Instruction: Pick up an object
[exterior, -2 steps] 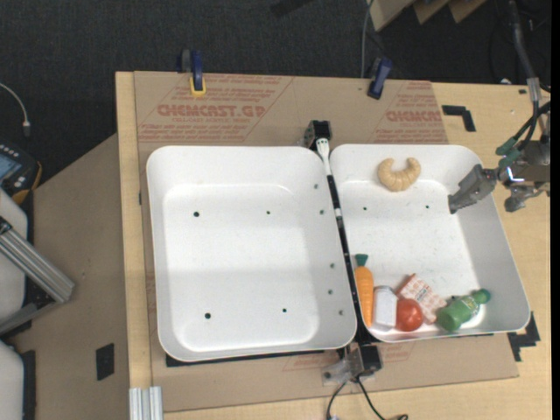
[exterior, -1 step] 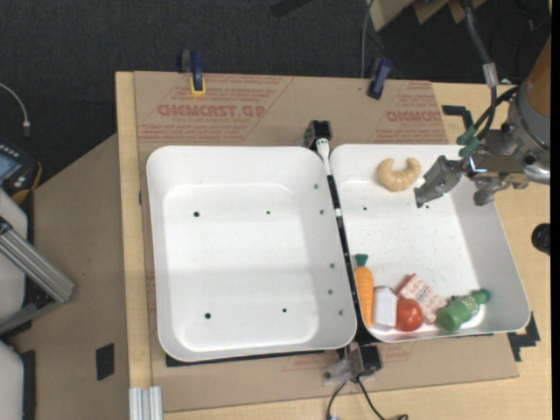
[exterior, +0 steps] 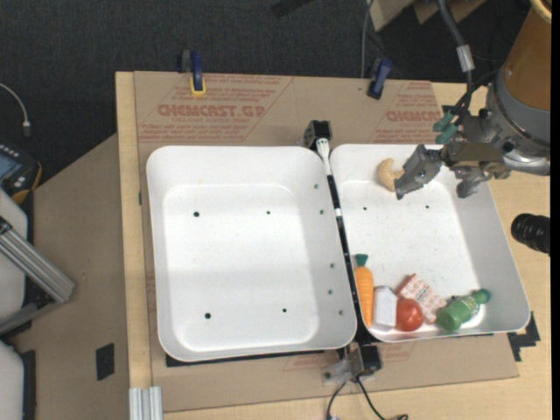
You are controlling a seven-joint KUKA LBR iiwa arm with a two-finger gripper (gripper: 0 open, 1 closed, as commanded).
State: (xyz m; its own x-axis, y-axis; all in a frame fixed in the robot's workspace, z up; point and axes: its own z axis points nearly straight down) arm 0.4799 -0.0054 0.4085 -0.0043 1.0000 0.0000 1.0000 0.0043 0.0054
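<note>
My gripper [exterior: 436, 185] hangs over the far part of the right bin [exterior: 490, 234], open with nothing between its fingers. A beige lumpy piece [exterior: 386, 171] lies in the bin's far left corner, just beside the left finger [exterior: 411, 178]. Along the bin's near edge lie an orange carrot [exterior: 363, 285], a white block [exterior: 385, 306], a red tomato-like ball [exterior: 409, 315], a pink and white packet [exterior: 422, 289] and a green bottle [exterior: 461, 311].
The left bin [exterior: 162, 234] stands beside the right one, with a black divider strip [exterior: 335, 208] between them. Both rest on a cardboard sheet [exterior: 262, 103] held by blue clamps [exterior: 378, 77]. A black knob [exterior: 534, 232] sits right of the bins.
</note>
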